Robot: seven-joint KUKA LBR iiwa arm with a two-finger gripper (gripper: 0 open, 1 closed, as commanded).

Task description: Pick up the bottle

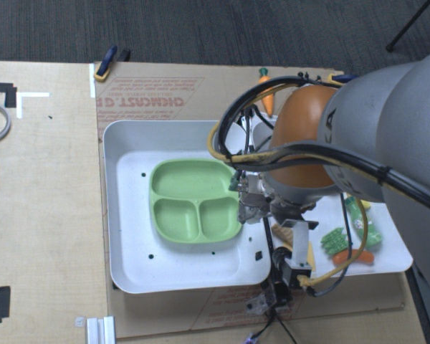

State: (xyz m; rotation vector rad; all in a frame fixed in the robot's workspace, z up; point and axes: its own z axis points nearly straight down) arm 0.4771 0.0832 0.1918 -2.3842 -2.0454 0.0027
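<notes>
Arm (pixel 358 142) over right bin (pixel 394 253), gripper finger state not discernible; green divided tray (pixel 193 201) in left bin (pixel 129 192).

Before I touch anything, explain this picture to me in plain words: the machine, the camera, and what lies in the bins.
One camera looks down at a slant on a bench. The big grey machine with the orange band is a robot arm reaching in from the right; it covers its own hand, so I cannot tell whether anything is held. Two shallow white bins sit side by side. The left bin holds a green divided plate. In the right bin lie green and orange toy vegetables, partly hidden by the arm.
</notes>
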